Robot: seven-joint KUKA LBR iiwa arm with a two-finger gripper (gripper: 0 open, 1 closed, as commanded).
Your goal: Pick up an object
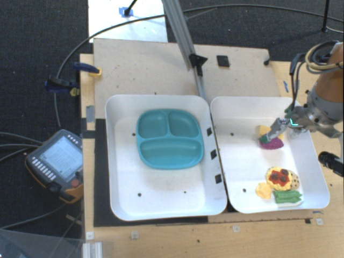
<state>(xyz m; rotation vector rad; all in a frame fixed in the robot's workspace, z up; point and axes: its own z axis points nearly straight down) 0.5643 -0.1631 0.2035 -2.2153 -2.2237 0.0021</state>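
In the right bin [236, 155] a small cluster lies near the far right: a purple piece [273, 143], a yellow piece [263, 130] and a bit of green [265, 139]. My gripper [273, 133] reaches in from the right and is down right at this cluster, its tip over the green and purple pieces. A pizza-like toy [281, 179], a yellow chunk [263, 191] and a green toy [287, 197] lie at the bin's near right corner.
A teal divided plate [169, 138] sits in the left bin [123, 187]. A metal pole [180, 26] slants over the bench behind the bins. A teach pendant [56, 163] lies left of the bench.
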